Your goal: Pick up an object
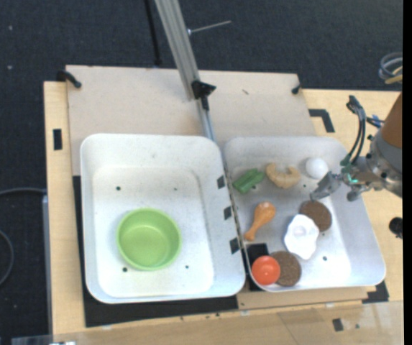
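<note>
While the left bin (98,157) holds a green bowl (148,238), toy foods crowd the right bin (364,254); hand (333,185) grip unclear.

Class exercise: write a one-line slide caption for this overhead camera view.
Gripper hovers at the right bin of toy foods; a green bowl sits in the left bin.

Left bin (98,157) contains a green bowl (148,239) near its front edge. Gripper (331,185) hovers above right bin (360,243), beside a white ball (316,167).
</note>
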Robot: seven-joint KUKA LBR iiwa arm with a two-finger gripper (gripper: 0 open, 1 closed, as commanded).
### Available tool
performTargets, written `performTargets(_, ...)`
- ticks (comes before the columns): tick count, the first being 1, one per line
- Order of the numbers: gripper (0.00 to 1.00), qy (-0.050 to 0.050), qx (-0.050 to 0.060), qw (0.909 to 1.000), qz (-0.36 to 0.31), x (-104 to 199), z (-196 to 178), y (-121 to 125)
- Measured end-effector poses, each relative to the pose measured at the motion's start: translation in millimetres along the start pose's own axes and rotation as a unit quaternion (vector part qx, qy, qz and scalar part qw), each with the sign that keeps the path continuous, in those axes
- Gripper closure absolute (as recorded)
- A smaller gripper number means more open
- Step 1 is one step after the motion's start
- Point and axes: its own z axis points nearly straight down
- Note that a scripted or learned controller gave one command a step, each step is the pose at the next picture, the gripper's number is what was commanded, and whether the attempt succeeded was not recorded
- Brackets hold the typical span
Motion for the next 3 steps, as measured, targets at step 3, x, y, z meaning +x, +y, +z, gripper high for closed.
performTargets(3, 0.00, -0.003, -0.004, 1.0000, 0.002, 2, 107, 12)
